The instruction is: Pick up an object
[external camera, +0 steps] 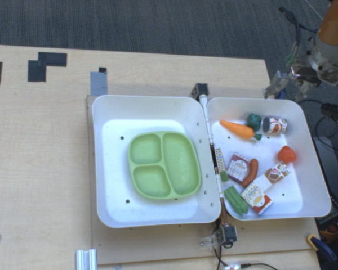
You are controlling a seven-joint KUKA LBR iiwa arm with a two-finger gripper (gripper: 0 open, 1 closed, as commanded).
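Overhead, jaws [284,82] of unclear state beyond glossy white bin [304,117] with tapered orange carrot [237,129].

A green divided plate [164,165] lies in the left bin [110,167].

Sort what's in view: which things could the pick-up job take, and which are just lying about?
Job: carrot, can, tomato, sausage, cucumber, small cartons, all in the right bin; gripper.

Lying about: green divided plate in the left bin.
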